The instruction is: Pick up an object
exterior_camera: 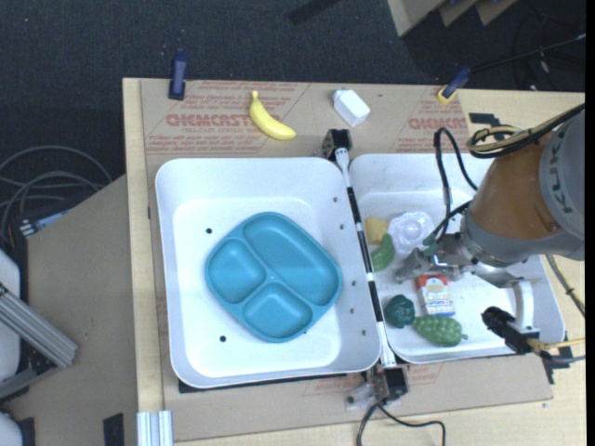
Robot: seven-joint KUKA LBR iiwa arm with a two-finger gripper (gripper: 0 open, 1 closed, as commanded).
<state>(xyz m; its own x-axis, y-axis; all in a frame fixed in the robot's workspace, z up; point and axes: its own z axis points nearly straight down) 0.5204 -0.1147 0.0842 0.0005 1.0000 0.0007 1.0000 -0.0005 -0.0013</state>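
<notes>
Cardboard-looking small carton (pixel 435 296), right-centre of frame, probably light and stiff: grip its long sides. Tool (pixel 429 260) hovers above; grip state unreadable.

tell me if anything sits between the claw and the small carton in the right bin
Nothing visible does. The claw hangs right above the small carton, with the green bumpy toy and dark green ball off to its near side.

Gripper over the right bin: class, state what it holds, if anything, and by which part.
It cannot be told: the gripper hangs over the small carton among the right bin's items, its hold hidden.
</notes>
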